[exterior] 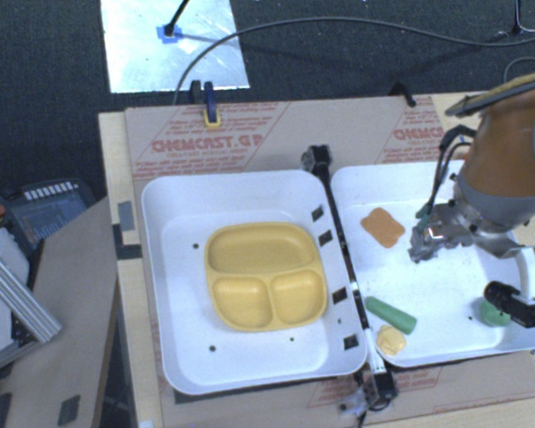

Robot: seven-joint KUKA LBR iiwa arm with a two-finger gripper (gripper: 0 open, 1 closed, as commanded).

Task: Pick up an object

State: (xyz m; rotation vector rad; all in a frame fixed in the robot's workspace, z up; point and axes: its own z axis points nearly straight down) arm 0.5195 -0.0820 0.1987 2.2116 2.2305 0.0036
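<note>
The left white bin (174, 264) holds a yellow three-compartment plastic tray (264, 274). In the right white bin (448, 332) lie a flat orange rounded piece (382, 226), a green cylinder (391, 314), a small yellow piece (390, 340) beside it, and a green object (494, 313) partly hidden. The tool (427, 242) hovers near the orange piece; its state cannot be told. The board on the surface (131, 315) reads "CHEMCAST".

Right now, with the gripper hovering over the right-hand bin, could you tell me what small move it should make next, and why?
Probably shift the gripper slightly toward the orange piece and descend. That piece lies flat and apart from the other items, just beside the gripper, and nothing is visibly held.
</note>
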